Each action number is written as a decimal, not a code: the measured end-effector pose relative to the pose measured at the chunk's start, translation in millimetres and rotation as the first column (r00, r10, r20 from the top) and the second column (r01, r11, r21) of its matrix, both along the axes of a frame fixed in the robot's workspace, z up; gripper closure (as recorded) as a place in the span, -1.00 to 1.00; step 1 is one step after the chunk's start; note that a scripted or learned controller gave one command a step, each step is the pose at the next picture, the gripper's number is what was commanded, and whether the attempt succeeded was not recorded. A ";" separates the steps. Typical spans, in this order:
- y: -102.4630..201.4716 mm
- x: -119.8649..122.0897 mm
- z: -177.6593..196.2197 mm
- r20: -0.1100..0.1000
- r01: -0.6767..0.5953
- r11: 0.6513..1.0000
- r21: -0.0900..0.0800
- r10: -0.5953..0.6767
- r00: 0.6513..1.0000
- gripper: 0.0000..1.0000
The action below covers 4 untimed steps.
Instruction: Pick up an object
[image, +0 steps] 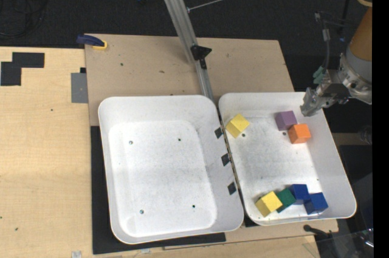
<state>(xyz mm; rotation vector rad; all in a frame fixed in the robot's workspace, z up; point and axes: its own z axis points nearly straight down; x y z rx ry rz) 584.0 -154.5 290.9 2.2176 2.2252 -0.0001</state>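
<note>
Two blocks, purple [284, 119] and orange [299, 133], sit touching each other just left of and below the fingers [309, 104], which hang over the right bin's [340, 187] far rim; whether those are wide or narrow, I cannot tell. A descent here could clip the rim or nudge both blocks together. Farther off lie a yellow cube [237, 125] and a yellow, green and blue cluster [290, 199].
</note>
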 end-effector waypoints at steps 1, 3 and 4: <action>53.5 -11.0 -21.2 -0.005 0.000 1.000 0.003 0.000 1.000 1.00; 149.6 -29.2 -54.3 -0.006 0.000 1.000 0.002 0.000 1.000 1.00; 204.7 -49.8 -63.4 -0.006 0.000 1.000 0.002 0.000 1.000 1.00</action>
